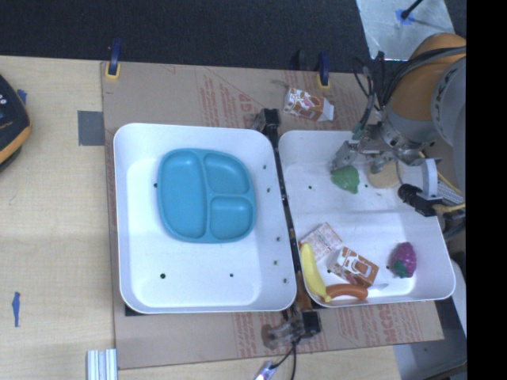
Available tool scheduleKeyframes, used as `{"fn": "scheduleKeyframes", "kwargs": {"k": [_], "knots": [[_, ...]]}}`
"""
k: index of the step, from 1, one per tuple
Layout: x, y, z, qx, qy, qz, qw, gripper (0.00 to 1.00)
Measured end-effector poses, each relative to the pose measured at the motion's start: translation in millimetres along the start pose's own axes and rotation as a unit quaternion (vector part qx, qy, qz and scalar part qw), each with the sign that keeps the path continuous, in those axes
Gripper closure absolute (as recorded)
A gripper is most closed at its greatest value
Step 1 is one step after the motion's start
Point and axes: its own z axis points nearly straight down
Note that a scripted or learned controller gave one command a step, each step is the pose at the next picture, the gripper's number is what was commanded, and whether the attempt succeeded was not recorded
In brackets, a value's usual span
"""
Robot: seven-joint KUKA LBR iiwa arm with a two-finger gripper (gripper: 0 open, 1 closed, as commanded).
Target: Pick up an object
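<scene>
**Q:** What is the setting?

**A:** A pale wooden bench (47,236) seen from above, with dark carpet beyond its far edge. A brown cardboard sheet (198,93) is clamped to it, and on the sheet sit two shallow white bins side by side: a left bin (135,283) and a right bin (372,212).

**Q:** What is in them, by count?

**A:** The left bin has one thing, a blue divided plate (207,195). The right bin has six small things: one green object (346,180) near the far side, one tan round object (383,174) just beside it, one purple fruit (403,260), one yellow banana (312,271), one orange sausage-shaped toy (346,293), and two snack packets (341,256) overlapping. A third packet (307,104) lies outside on the cardboard.

**Q:** And the arm?

**A:** It reaches in from the right. The gripper (360,155) is low over the far part of the right bin, right above the green object. I cannot tell how the fingers are set, or whether they hold anything.
</scene>
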Motion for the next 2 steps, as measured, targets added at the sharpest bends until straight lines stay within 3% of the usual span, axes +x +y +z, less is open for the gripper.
{"fn": "scheduleKeyframes", "kwargs": {"k": [1, 2], "knots": [[23, 0, 11, 0.001, 0.0, 0.0, 1.0, 0.0], [21, 0, 1, 0.002, 0.0, -0.001, 1.0, 1.0]]}}
